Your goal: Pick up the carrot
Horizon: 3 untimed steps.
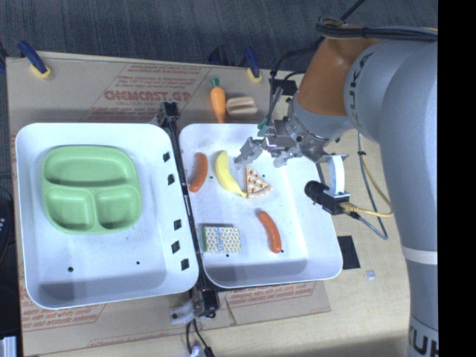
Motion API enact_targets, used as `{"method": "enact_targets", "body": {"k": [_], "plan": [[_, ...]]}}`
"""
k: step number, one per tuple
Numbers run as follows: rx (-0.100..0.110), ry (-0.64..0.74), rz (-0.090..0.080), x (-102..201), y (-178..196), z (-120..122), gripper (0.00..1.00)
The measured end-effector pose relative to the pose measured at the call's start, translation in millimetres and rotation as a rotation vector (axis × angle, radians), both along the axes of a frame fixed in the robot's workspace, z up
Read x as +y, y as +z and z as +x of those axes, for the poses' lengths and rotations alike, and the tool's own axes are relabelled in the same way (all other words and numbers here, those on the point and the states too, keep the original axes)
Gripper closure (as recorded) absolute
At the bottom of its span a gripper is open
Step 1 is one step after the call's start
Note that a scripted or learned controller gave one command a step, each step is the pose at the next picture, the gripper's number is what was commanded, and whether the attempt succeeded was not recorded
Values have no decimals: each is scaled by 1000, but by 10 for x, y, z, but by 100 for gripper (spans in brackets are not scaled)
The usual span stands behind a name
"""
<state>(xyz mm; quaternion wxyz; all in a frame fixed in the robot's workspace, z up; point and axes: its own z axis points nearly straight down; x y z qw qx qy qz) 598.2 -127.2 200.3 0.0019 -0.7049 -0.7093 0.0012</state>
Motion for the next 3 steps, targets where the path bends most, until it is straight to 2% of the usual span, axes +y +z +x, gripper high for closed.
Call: {"method": "enact_targets", "body": {"k": [1, 2, 3], "plan": [[-5, -58, -2, 150, -1069, 360, 0], [-3, -563, -2, -37, -1079, 255, 0], [0, -527, -1, 189, -1085, 453, 0]]}}
